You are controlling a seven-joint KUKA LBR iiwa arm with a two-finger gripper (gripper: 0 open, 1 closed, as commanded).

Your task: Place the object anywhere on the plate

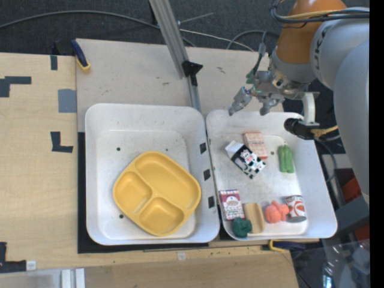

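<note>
Jaws spread open and empty, the gripper (253, 102) hangs over the far edge of the right bin (321, 191). Picking looks not yet begun: 8 or so small objects, including a black-and-white box (248, 160), lie there, while the yellow plate (157, 192) waits in the left bin (96, 161). Next comes descending onto 1.

Grey arm (351, 71) entered from right of camera view, upper quarter of frame. Orange band (306, 26) sat above wrist, rounded, facing upward toward camera. Wrist angled down and to the left from the band. Gripper (253, 104) hung at end of wrist, pointed downward and leftward. Two fingers (239, 102) seen spread apart, nothing between them. Dark cables looped over top of orange band and trailed down beside wrist. Large grey link filled right edge, running down from shoulder height past mid-frame.
</note>
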